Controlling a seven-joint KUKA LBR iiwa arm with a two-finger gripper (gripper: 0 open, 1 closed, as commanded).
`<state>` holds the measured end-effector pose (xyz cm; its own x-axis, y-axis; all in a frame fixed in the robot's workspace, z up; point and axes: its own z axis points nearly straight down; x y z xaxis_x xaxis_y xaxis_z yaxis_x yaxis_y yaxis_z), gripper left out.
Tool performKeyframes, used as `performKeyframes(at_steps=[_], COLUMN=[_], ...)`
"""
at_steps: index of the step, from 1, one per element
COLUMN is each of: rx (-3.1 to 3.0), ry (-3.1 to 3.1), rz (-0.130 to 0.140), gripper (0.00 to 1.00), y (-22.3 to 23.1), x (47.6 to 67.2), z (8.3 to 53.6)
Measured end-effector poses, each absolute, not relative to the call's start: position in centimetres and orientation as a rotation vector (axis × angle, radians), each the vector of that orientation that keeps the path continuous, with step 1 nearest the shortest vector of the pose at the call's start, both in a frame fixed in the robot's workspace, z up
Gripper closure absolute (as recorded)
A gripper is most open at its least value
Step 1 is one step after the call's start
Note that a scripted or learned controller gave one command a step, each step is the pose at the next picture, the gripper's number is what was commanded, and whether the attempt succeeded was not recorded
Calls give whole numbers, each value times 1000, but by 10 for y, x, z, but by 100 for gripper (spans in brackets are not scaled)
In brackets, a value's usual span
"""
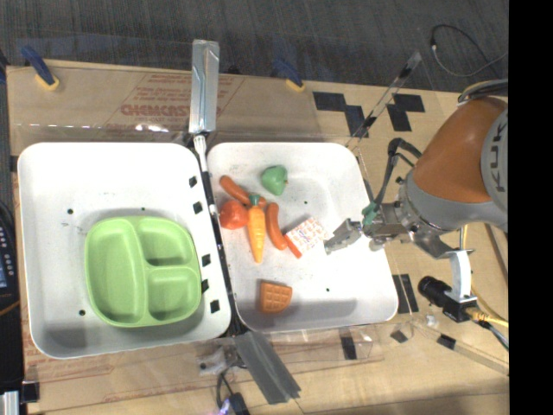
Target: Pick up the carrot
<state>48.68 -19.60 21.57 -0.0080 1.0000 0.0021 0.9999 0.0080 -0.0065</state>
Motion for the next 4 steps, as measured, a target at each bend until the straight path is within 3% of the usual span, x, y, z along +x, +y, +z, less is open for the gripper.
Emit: performKeyframes(at_steps=[1,2,3,4], rx=[-2185,-2018,-2015,-2177], ry=[-2246,-2402,-2405,-2261], rz=[8,4,3,3], gripper=[0,0,100,100], y=[-116,-110,-109,-43], x=[494,595,596,630], z=[112,90,102,192])
